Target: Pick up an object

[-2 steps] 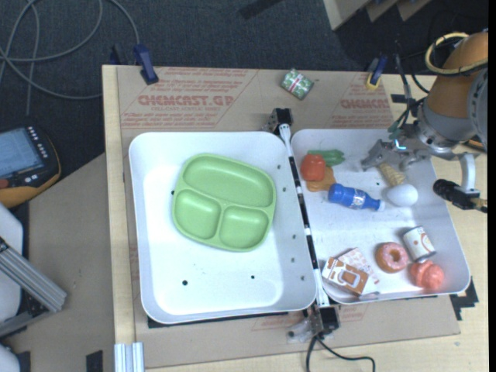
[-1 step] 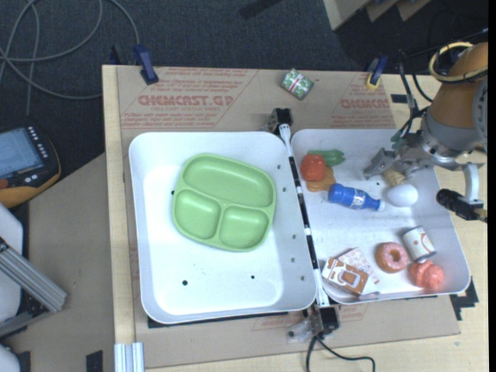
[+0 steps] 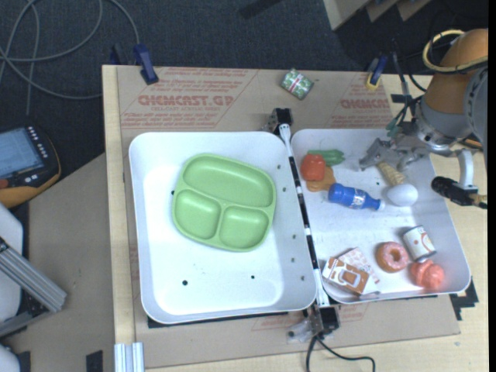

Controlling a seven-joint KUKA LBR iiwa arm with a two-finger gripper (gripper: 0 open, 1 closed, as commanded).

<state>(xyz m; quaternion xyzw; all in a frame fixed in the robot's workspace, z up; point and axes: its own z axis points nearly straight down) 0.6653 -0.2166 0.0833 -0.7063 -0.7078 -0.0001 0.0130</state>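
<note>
Cone (image 3: 391, 173) just below fingers (image 3: 370, 157), apart

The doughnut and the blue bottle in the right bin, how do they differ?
The doughnut is a pink-brown ring; the blue bottle is long and blue with a pale end. The doughnut sits near the bin's front, the bottle lies on its side nearer the middle. Both rest in the right bin.
</note>
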